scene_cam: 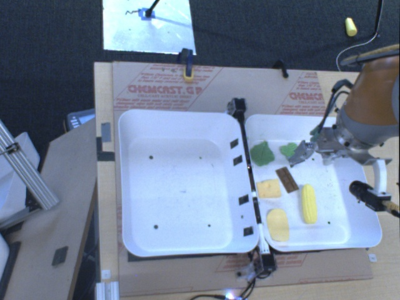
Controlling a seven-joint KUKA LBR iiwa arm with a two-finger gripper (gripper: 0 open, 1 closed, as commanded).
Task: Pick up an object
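The right bin (359, 230) holds several small items. A green leafy piece (262, 153) lies at its left, and a smaller green piece (288, 149) sits beside it. A brown bar (287, 180), a pale yellow block (269, 189), a yellow oval piece (278, 224) and a corn cob (309, 203) lie nearer the front. My gripper (302, 153) hangs low over the bin's back half, just right of the small green piece. I see nothing held in it.
The left bin (134, 167) stands beside the right one, with black clips (244, 199) along the shared rim. The arm's grey and orange body (375, 105) covers the right bin's back right corner. A yellow clamp (187, 74) sits behind the bins.
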